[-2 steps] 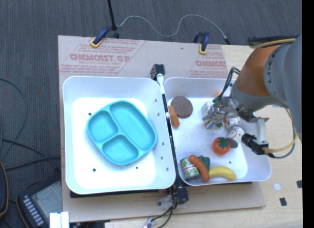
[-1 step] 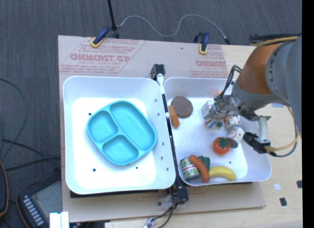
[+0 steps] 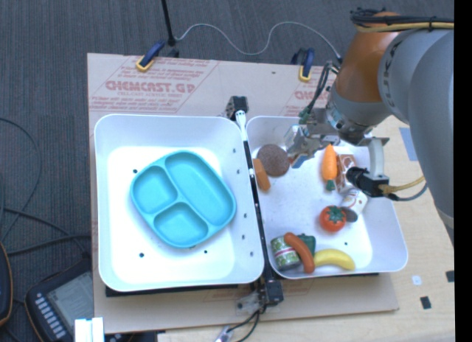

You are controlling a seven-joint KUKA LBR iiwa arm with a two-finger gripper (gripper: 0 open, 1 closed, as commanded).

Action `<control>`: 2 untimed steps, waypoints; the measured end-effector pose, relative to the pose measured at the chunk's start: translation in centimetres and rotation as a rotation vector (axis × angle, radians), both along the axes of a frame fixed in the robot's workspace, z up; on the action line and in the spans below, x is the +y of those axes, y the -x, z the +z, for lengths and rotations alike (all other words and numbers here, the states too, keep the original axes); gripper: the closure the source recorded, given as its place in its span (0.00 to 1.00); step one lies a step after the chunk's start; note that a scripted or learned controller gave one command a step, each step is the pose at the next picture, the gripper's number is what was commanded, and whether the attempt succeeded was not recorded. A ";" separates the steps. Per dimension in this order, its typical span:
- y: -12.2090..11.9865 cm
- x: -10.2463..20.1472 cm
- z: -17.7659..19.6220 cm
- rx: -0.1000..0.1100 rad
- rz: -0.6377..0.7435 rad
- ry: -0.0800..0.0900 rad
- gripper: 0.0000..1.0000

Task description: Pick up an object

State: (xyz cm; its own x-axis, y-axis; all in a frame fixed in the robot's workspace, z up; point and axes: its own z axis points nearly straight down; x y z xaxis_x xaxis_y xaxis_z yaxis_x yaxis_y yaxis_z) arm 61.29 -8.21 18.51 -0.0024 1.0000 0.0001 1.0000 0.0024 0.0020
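The gripper (image 3: 304, 144), grip state unclear, hangs over the right bin (image 3: 383, 256) beside the brown ball (image 3: 274, 160), apparently targeting it.

The hand (image 3: 310, 144) hangs over the right bin (image 3: 383, 248), near a brown ball (image 3: 274, 159) and carrot (image 3: 329, 163).

Arm (image 3: 383, 60) low, wrist angled down

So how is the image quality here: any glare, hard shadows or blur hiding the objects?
Camera view: lighting is even and soft; the left white bin looks bright but not blown out, and the blue three-compartment plastic plate casts only a faint shadow. The yellow toy banana is sharp. Near the tool, small parts blur together.
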 end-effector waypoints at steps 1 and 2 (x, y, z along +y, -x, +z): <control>0.1 -0.1 -0.1 0.002 -0.001 0.002 0.00; 2.8 -4.1 -9.8 -0.001 -0.002 0.001 0.00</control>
